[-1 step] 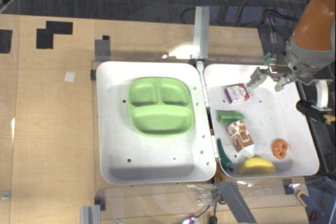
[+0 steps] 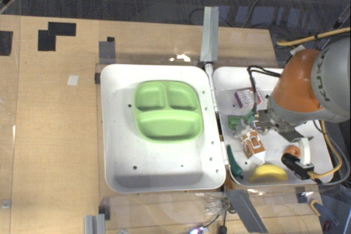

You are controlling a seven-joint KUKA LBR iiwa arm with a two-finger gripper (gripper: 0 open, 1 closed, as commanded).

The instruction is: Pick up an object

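Observation:
The right bin (image 2: pixel 222 82) holds a jumble of small things. A yellow banana (image 2: pixel 269 173) lies near its front edge. An orange and white packet (image 2: pixel 253 144) sits just behind the banana, and a purple and white packet (image 2: pixel 245 98) lies further back. A green piece (image 2: pixel 235 123) rests between them, and a dark green strip (image 2: pixel 231 161) lies along the bin's left wall. My gripper (image 2: pixel 258 122) hangs low over the middle of this bin, just above the orange packet and beside the green piece. The arm's wrist hides its fingertips.
The left bin (image 2: pixel 115 118) carries a green divided plate (image 2: pixel 166 110) with three compartments. A small orange object (image 2: pixel 293 149) lies at the right of the right bin. A metal divider post (image 2: pixel 209 35) stands behind the bins.

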